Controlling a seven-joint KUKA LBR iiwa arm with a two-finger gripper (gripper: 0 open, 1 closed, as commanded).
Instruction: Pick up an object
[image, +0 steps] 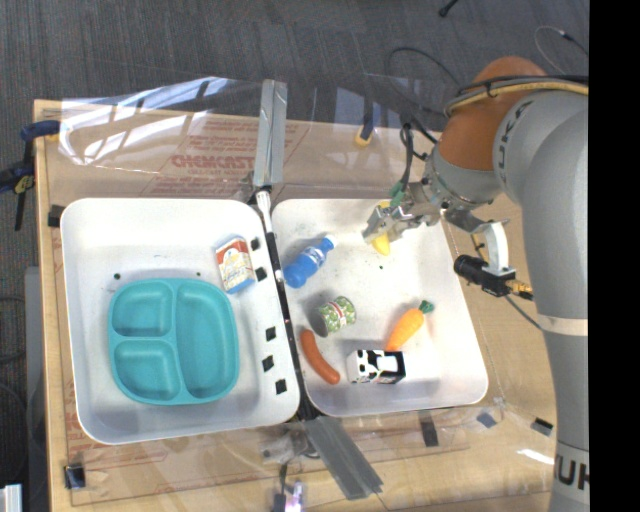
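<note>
— What are you holding?
— My gripper (385, 232) pinches a small yellow object (381, 242) over the right bin's (455, 300) far side.
— The risk?
— It hangs by an edge; a jolt could drop it

A single fixed camera looks down on the worktop (150, 140) from above at a slight slant, high enough to take in both white bins whole. The left bin (80, 300) and the right bin (455, 300) lie side by side across the middle of the picture, their shared rim running almost straight up and down the centre. The far edge of the worktop lies toward the top, the near edge toward the bottom, with dark floor visible beyond the far and left edges. The arm (545, 150) enters from the right, rising close to the lens and looming large there.
</note>
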